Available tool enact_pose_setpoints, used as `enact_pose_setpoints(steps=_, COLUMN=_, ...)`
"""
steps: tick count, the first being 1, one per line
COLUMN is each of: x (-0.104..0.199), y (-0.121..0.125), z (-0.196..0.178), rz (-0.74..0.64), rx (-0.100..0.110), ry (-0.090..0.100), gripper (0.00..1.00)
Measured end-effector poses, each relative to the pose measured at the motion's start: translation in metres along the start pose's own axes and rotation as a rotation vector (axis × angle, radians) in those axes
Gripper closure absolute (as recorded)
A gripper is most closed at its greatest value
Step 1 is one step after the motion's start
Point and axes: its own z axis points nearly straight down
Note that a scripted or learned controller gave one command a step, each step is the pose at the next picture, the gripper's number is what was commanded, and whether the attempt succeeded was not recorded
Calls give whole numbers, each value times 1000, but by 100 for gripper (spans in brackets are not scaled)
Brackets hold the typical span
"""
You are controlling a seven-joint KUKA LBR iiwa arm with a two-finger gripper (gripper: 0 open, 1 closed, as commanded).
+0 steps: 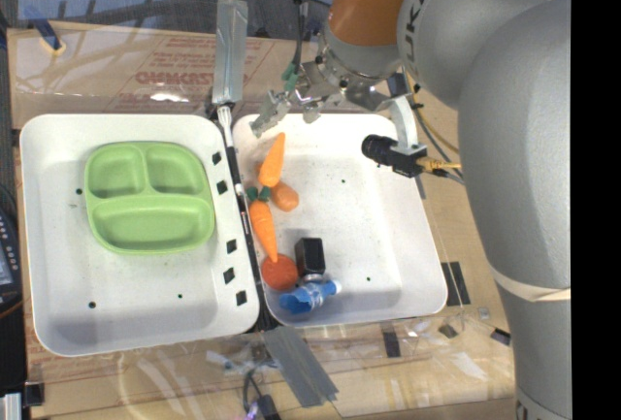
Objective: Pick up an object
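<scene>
Hovering claw (275, 111) sits just above a carrot (273, 159).

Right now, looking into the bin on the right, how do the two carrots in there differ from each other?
The upper carrot lies near the bin's far end, just below the gripper; the lower carrot lies nearer the middle, along the left wall. The upper carrot leans with its tip up and to the right, green end down; the lower carrot points its tip down, green end up. The lower carrot's tip reaches a round orange fruit; the upper's does not. Both are orange with green tops.
</scene>
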Motion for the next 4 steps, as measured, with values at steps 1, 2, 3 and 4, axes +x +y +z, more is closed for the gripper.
enact_pose_setpoints(steps=1, x=-11, y=-14, z=65, rz=141, rx=4, ry=3, gripper=0)
enact_pose_setpoints(steps=2, x=-11, y=-14, z=64, rz=141, rx=2, ry=2, gripper=0)
enact_pose_setpoints(steps=3, x=-66, y=-36, z=152, rz=172, rx=6, ry=2, gripper=0)
enact_pose_setpoints(steps=4, x=-66, y=-34, z=138, rz=168, rx=0, ry=1, gripper=100)
